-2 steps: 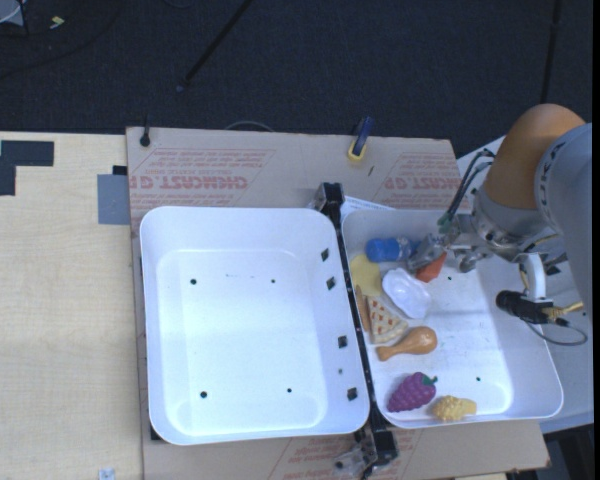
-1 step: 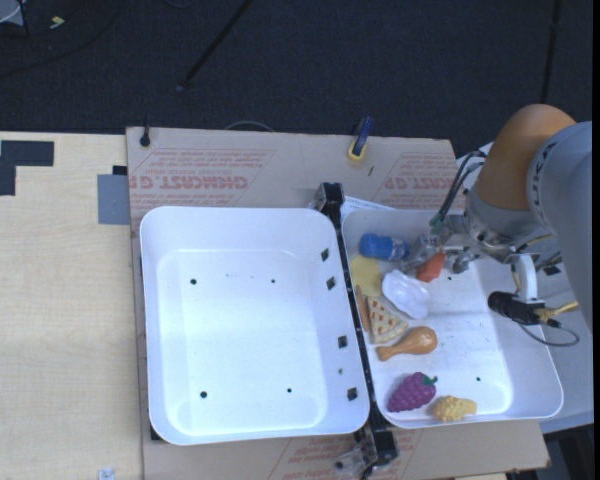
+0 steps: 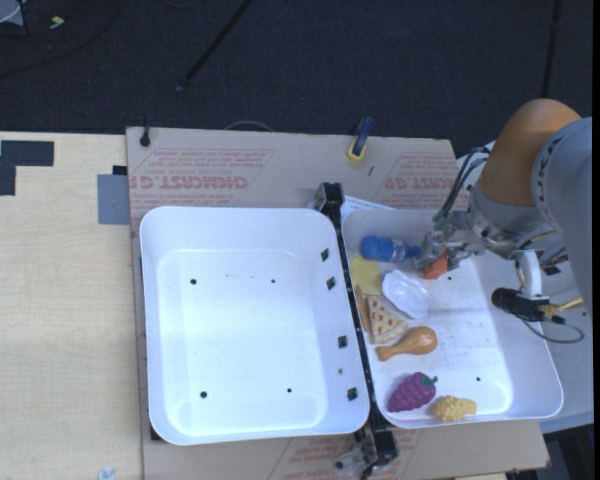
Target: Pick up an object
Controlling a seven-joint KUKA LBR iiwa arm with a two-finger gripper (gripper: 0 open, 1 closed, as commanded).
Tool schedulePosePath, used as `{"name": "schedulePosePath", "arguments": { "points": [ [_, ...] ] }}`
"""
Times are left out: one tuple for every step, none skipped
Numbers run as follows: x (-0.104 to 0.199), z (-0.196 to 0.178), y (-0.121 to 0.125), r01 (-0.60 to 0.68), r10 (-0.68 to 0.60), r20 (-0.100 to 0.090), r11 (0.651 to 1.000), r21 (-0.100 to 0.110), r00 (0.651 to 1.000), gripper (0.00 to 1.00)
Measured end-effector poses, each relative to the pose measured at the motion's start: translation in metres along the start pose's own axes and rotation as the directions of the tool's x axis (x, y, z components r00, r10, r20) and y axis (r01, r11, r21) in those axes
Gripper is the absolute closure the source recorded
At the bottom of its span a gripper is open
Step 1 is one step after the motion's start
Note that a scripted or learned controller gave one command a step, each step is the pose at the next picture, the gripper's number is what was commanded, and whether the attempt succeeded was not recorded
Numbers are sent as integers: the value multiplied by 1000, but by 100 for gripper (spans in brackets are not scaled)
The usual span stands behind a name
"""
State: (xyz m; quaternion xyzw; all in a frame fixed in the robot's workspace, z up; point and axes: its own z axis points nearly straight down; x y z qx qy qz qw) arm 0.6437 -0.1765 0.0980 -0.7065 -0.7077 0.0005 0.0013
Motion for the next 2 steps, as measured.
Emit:
{"name": "schedulePosePath", "arguments": {
  "points": [
    [75, 9, 1, 1, -1, 4, 1000, -3, 1000, 100],
    [134, -97, 3, 4, -4, -1, 1000, -12, 1000, 100]
  ]
}}
